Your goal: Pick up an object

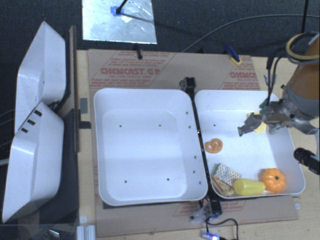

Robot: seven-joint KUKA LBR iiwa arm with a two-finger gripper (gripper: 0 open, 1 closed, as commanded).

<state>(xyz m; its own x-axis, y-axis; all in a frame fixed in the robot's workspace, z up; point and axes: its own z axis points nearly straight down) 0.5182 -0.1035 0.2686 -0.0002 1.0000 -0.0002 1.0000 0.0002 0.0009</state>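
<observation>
The right bin (235,109) holds a small orange pretzel (213,145) near its left wall. Along its front edge lie a patterned packet (225,177), a pale yellow oblong piece (249,186) and an orange pumpkin (273,179). My gripper (248,125) hangs over the middle right of this bin, pointing left. A small yellow piece (259,128) shows right against the gripper's lower side; whether it is held or lies beneath is unclear.
The left bin (145,96) stands beside the right one, with a black divider (197,134) between them. White housings (40,109) stand at the far left. Behind the bins lies a shiny metal sheet (119,14), and cables trail at the back right.
</observation>
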